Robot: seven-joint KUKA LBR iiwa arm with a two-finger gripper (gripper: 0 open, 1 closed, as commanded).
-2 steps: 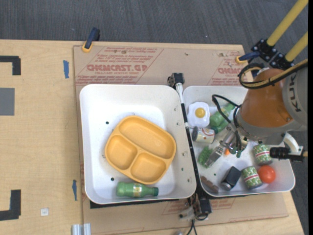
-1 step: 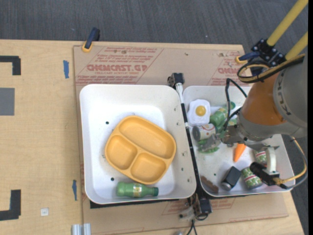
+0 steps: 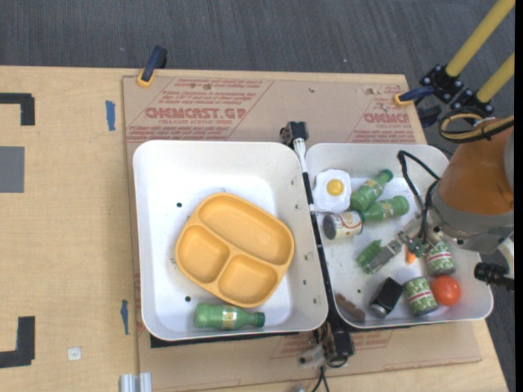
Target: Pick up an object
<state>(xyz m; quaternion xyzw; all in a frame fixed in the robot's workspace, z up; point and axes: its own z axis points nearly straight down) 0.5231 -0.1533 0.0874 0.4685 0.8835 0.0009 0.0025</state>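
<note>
The right bin (image 3: pixel 359 155) holds several small items. A toy fried egg (image 3: pixel 333 188) lies at its back, with two green bottles (image 3: pixel 372 190) (image 3: pixel 386 210) beside it and a labelled can (image 3: pixel 343 224) in front. A dark green piece (image 3: pixel 377 254) lies mid-bin. Near the front are a black block (image 3: pixel 386 296), a green-and-white can (image 3: pixel 422 295), a red tomato (image 3: pixel 446 291) and another can (image 3: pixel 441 260). My gripper (image 3: pixel 414 245) is low in the right bin, between the dark green piece and the can at the right. The arm's orange band (image 3: pixel 482 178) hides part of the bin's right side.
The left bin (image 3: pixel 163 219) carries a yellow divided plate (image 3: pixel 235 247) and a green bottle (image 3: pixel 229 318) lying along its front wall. A small brown item (image 3: pixel 351 307) lies at the right bin's front. Clamps and yellow stand legs (image 3: pixel 482 31) are at the back right.
</note>
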